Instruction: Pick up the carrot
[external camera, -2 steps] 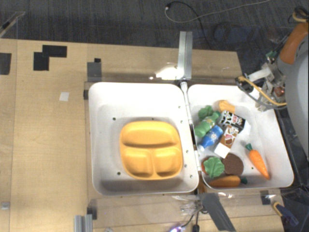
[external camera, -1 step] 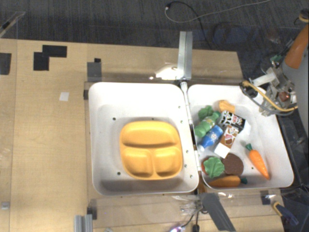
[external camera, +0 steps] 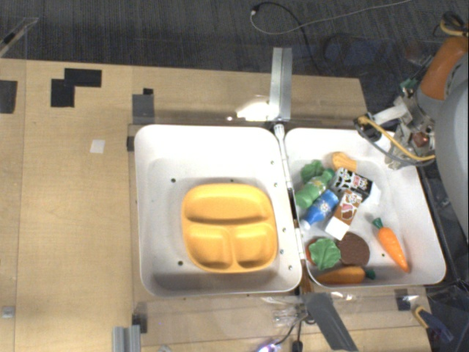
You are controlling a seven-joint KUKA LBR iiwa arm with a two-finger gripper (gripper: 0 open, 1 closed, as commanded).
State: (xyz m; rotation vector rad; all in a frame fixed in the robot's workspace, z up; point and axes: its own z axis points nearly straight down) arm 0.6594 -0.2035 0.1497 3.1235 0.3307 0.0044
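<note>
Jaw state of the gripper (external camera: 412, 132) cannot be told: the tool end is a tangle of cables and fittings over the far right corner of the right bin (external camera: 432, 270). Above it rises the grey arm (external camera: 454, 116) with its orange band (external camera: 442, 70).

The carrot (external camera: 392, 246), orange with a green top, lies on the bin floor close to the right edge, toward the near right corner. Its green end points to the far edge and its tip to the near edge. It is well apart from the gripper and touches nothing else.

A brown disc (external camera: 355, 249) lies just left of the carrot, beside a green leafy piece (external camera: 324, 254). Along the near edge lies a second orange vegetable (external camera: 341, 275). Toward the left edge of this bin sit two green pieces (external camera: 314, 183), a blue bottle (external camera: 320, 207) and a black-and-white carton (external camera: 352, 182), packed together. A small yellowish piece (external camera: 343, 160) lies at their far side.

The left bin (external camera: 157, 196) holds a yellow divided tray (external camera: 229, 224) at its centre.
</note>
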